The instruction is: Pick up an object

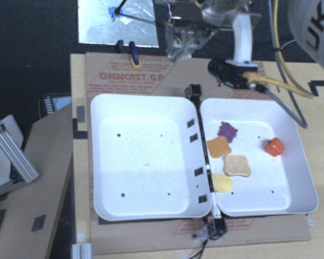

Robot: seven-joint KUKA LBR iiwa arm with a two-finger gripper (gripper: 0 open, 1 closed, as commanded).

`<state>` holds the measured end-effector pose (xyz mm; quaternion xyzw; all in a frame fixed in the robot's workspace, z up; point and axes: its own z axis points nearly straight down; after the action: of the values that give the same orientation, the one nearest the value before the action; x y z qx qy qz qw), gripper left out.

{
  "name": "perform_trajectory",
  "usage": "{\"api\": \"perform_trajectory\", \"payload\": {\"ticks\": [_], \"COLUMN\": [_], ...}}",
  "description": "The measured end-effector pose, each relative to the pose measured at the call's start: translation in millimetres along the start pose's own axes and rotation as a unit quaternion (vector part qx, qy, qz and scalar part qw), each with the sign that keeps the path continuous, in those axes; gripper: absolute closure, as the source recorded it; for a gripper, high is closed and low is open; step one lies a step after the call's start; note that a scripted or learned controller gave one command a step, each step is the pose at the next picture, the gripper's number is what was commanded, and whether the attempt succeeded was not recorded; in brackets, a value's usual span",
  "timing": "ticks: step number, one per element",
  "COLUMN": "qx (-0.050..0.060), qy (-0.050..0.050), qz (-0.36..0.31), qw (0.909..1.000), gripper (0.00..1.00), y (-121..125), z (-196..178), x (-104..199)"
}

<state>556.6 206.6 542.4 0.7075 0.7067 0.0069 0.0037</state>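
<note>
The end effector [181, 47] hangs high behind both bins, clear of the table; I cannot tell its state. Candidate objects cluster in the right bin [291, 198] for reach: nearest a yellow piece [223, 183], then toast [237, 165], an orange slab [218, 147], a red piece [274, 147], and farthest a purple piece [227, 131].

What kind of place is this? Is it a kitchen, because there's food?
Probably a robot test lab, not a kitchen. A robot gripper hangs over a bench with two white bins, cables run across it, and the "food", like the toast, looks like small toys.
</note>
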Motion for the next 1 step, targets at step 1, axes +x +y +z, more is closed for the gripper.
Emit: {"api": "perform_trajectory", "payload": {"ticks": [1], "qx": [0.007], "qy": [-0.001], "qz": [-0.004], "qw": [1.0], "gripper": [1.0], "y": [-8.0], "z": [7.4], "x": [29.0]}}
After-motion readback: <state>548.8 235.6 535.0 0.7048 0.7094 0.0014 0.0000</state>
